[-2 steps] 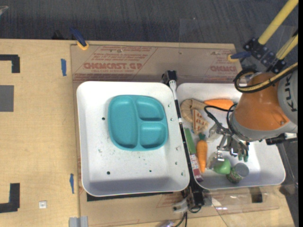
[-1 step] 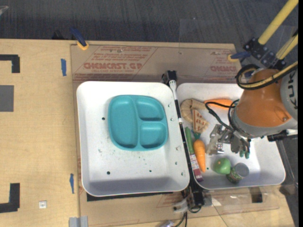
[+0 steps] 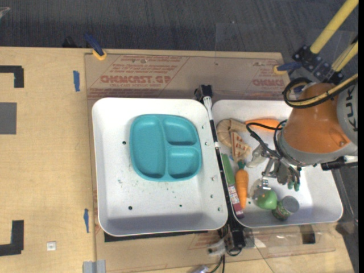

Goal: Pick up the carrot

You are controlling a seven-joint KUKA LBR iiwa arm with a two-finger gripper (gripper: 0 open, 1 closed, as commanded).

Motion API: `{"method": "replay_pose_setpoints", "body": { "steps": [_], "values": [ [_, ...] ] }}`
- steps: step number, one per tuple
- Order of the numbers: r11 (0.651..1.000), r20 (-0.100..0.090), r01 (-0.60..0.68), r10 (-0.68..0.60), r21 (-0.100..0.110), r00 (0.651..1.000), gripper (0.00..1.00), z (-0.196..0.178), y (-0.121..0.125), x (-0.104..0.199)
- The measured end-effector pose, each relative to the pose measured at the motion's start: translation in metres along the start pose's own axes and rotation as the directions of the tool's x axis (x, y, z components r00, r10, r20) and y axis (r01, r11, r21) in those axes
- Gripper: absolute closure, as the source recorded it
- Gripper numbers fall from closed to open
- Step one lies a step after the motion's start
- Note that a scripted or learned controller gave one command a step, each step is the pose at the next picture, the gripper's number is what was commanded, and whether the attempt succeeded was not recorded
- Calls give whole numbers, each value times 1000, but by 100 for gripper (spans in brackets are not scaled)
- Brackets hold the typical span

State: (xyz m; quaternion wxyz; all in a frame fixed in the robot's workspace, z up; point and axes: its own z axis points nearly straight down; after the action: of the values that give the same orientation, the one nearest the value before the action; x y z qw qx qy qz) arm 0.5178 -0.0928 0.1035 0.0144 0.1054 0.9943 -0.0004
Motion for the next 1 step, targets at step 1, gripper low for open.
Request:
{"method": "replay_pose_setpoints", "body": {
  "steps": [1],
  "values": [
    [998, -7, -62, 62, -1, 998, 0, 12, -12, 29]
  ]
}}
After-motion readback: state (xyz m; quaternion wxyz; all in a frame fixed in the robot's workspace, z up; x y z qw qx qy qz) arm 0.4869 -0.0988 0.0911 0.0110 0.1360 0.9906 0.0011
